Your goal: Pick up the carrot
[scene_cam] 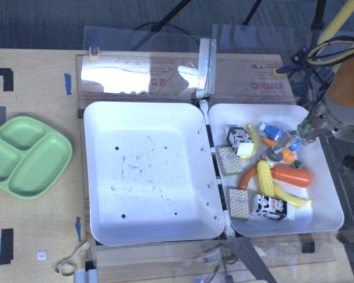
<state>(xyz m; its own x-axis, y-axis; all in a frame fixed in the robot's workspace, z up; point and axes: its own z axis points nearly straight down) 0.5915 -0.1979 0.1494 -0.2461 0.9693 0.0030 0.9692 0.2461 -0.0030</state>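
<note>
The carrot (292,175) is a fat orange-red piece lying flat in the right bin (330,214), right of a yellow corn cob (264,178). My gripper (294,140) reaches in from the right, low over the bin's upper right part. It hangs just above and behind the carrot, over a small grey and orange piece (281,154). The carrot lies on its own, clear of the gripper, with nothing lifted.
The right bin is crowded: a banana (254,139), a second banana (293,200), two black-and-white cartons (239,135) (271,207), small boxes (229,160), an orange sausage shape (246,178). The left bin (100,117) adjoins. A green divided plate (27,155) lies far left.
</note>
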